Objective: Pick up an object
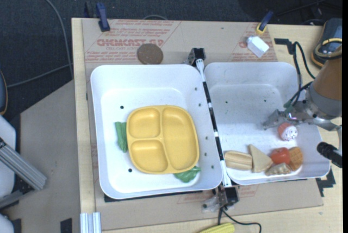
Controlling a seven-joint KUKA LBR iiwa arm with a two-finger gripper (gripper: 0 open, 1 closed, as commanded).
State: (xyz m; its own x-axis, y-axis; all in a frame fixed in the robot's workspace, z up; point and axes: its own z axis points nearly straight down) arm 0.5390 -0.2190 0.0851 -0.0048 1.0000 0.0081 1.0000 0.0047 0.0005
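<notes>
We see the gripper (284,118) low in the right bin (244,80), just above a red-and-white ball (287,131) — nothing lifted yet, and whether its jaws are spread or closed we cannot tell.

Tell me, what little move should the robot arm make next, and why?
Probably go straight down a little. The gripper sits just above the small red-and-white ball in the right bin, and nothing is between its fingers yet.

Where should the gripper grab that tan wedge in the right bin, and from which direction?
Take the tan wedge across its two flat faces near the middle, probably from straight above. The bread roll and tomato crowd its sides, so the top looks most open.
</notes>
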